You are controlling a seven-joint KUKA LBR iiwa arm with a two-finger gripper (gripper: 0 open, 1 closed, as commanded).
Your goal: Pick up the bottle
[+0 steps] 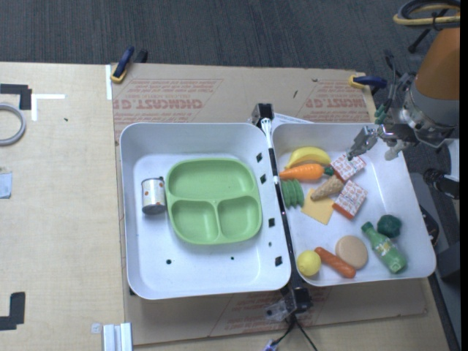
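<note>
Bottle (385, 248), green with a yellowish label, lies tilted near the front right corner of the right bin (419, 209), cap end pointing up-left. Just behind it sits a dark green broccoli-like piece (389, 225). Beside its left is a tan round bun (352, 251), touching an orange sausage-shaped toy (336, 262) and a lemon (309, 262) along the bin's front edge.

Hand (376, 144) hovers at the right bin's back right edge, well apart from the bottle, two dark fingers spread, nothing between them. Grey arm with orange band (441, 68) comes in over the desk's right edge.

Rest of right bin: banana (310, 155), carrot (302, 172), green ridged piece (292, 193), yellow cheese slice (319, 210), bread-like cone (327, 188), two red-and-white checkered blocks (347, 167) (350, 198).

Left bin (139, 258) holds a green divided plate (214, 200) in the middle and a small can (153, 194) lying on its side, touching the plate's left edge.

Both bins rest on brown cardboard (194, 95) on the desk.
</note>
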